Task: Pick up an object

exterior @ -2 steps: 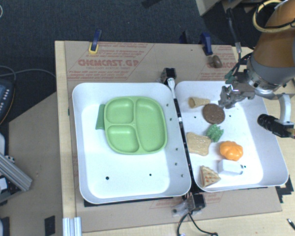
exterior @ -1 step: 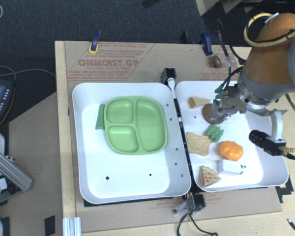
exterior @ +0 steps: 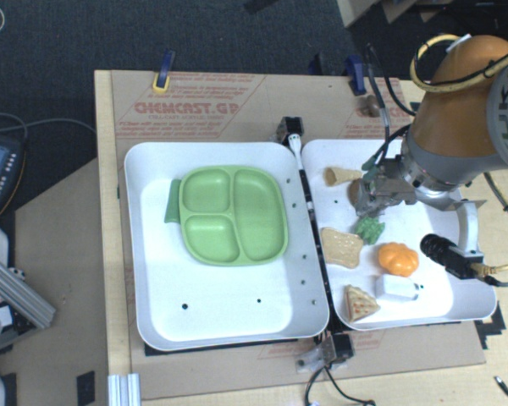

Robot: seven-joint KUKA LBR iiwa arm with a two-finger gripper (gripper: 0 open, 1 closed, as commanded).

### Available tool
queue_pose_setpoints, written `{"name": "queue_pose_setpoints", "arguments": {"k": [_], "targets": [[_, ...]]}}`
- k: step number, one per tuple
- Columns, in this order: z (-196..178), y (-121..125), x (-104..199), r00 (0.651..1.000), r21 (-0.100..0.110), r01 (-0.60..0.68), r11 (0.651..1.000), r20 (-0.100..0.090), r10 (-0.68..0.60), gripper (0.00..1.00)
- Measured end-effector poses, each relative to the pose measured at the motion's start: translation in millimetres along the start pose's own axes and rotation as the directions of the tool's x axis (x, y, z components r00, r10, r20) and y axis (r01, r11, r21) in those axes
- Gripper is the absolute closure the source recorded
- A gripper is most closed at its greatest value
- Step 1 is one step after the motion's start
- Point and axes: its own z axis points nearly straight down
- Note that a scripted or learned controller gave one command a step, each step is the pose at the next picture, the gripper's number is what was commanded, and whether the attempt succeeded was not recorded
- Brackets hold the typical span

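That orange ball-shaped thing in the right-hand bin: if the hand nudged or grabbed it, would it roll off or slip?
The orange thing looks rounded and smooth, so a push would probably roll it. A white block beside it might stop it on that side. Its curved surface may slip between fingers unless it is gripped across the middle. It looks like toy food, so probably light.

Claw [exterior: 371, 203] above green toy [exterior: 371, 228]; orange [exterior: 398, 259] nearby.
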Motion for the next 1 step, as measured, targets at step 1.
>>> {"name": "queue_pose_setpoints", "arguments": {"k": [1], "targets": [[-2.9, -4.1, -1.7, 1.000, -0.001, 0.000, 1.000, 0.000, 0.000, 1.00]]}}
